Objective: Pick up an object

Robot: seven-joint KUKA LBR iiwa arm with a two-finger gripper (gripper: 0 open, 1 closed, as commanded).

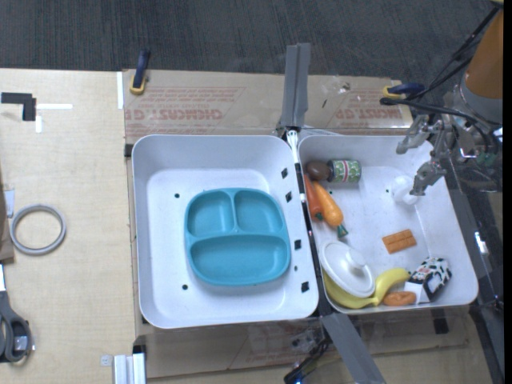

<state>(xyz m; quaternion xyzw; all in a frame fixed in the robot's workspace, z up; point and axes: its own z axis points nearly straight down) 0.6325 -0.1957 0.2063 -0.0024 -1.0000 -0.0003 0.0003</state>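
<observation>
While the gripper (416, 162) hovers above the right bin (466, 250), fingers spread and holding nothing, no pick has begun; a descent onto the orange block (398, 241) seems next.

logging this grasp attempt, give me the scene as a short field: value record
left bin: holds a blue divided plate
right bin: carrot, small bottle, orange block, white cup, banana, black and white toy
gripper: above the right bin's far right corner, nothing seen between its fingers
bench left of bins: grey tape ring, scissors
</observation>
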